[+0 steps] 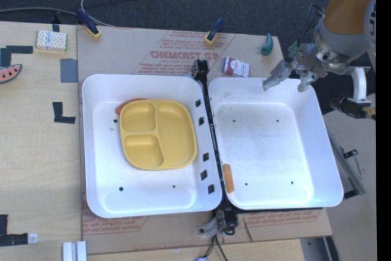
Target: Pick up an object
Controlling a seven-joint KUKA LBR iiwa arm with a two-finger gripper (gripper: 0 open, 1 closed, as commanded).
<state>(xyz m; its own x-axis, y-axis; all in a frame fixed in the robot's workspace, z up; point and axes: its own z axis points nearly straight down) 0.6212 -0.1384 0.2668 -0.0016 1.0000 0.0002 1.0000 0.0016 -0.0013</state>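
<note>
While the near rim of the right bin lies low in the view, a small orange stick rests just inside its near-left corner, its long axis running near to far and slightly tilted. In the left bin a yellow divided plate lies flat, covering a reddish item at its far-left edge. Farther back, over the right bin's far rim, the gripper hangs with fingers spread apart, gripping nothing.

Bright, even light; slight softness.
</note>
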